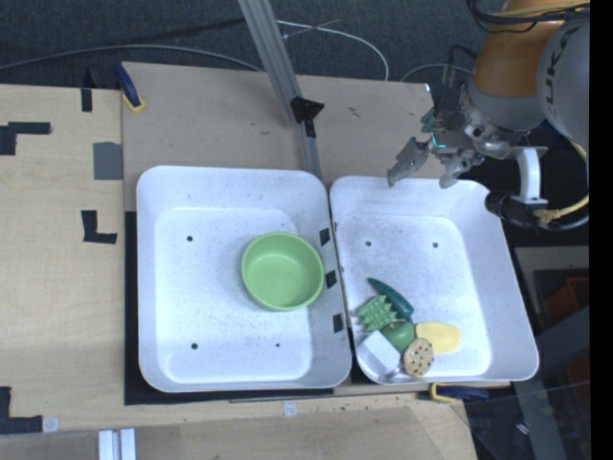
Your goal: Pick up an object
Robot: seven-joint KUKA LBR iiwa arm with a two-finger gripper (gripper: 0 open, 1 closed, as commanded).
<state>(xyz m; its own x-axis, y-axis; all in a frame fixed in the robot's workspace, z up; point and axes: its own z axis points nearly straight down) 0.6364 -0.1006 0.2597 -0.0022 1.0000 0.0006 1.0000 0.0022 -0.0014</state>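
My gripper (pixel 423 174) hangs over the far rim of the right bin (pixel 498 286), its two fingers spread open with nothing between them. Near that bin's front left corner lies a small pile: a dark green toy (pixel 391 298), a light green spiky piece (pixel 376 311), a yellow lemon-like item (pixel 438 335), a round tan cookie (pixel 418 356) and a white-grey block (pixel 380 353). The pile is well below the gripper in the view. A green bowl (pixel 282 271) sits upright in the left bin (pixel 172 286).
A grey pole (pixel 273 46) slants up from the bench between the bins' far edges. Cables (pixel 335 41) trail across the dark floor behind. A blue and yellow clamp (pixel 128 88) sits at the bench's far left corner.
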